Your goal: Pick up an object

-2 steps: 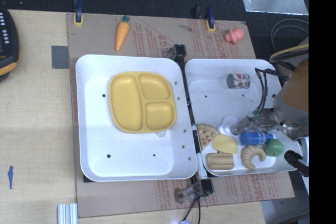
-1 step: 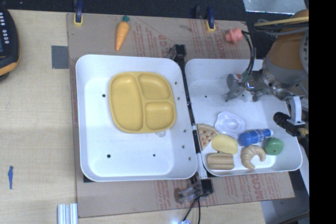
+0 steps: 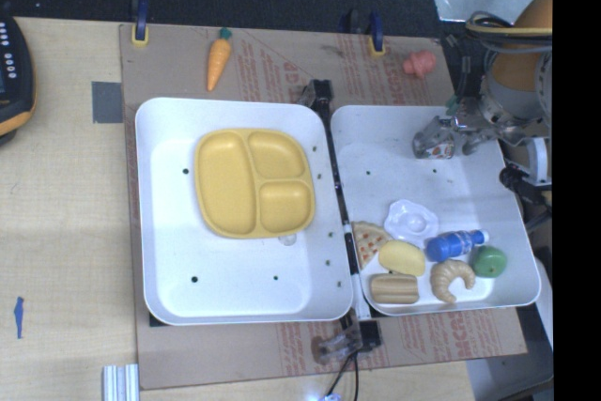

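The gripper [image 3: 436, 146] hovers upper right, far above the toys [image 3: 427, 263]; whether it's gripping, I can't tell. Next: reach lower right.

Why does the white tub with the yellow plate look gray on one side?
In the camera view, the left bin is bright along its left wall and shaded grey toward the right; the yellow plate casts a soft shadow beneath it, and the gripper looks slightly blurry over the right bin.
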### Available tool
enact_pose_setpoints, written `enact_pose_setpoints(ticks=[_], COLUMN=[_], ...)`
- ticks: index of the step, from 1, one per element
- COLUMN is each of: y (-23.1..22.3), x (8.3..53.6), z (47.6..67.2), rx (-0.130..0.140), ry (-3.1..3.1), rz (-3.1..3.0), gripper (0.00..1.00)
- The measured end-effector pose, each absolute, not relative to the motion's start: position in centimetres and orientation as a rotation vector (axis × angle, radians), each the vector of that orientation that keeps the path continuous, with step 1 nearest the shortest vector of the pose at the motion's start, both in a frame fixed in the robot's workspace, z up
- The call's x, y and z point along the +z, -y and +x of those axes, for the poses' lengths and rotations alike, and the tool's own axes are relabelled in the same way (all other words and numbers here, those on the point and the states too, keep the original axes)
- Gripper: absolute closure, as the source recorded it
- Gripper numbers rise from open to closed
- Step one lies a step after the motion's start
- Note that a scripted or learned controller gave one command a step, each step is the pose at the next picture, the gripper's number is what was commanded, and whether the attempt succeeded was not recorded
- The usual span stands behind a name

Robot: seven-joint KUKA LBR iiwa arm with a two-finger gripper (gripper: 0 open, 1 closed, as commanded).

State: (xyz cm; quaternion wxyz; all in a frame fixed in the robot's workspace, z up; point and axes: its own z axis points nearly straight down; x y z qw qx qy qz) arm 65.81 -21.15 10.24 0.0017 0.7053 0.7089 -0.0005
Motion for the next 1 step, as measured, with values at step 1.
enact_pose_setpoints(ticks=[1], y=[20.98], x=[11.45], z=[65.70], rx=[-0.007], ry=[-2.235], rz=[2.209], gripper=[1.00])
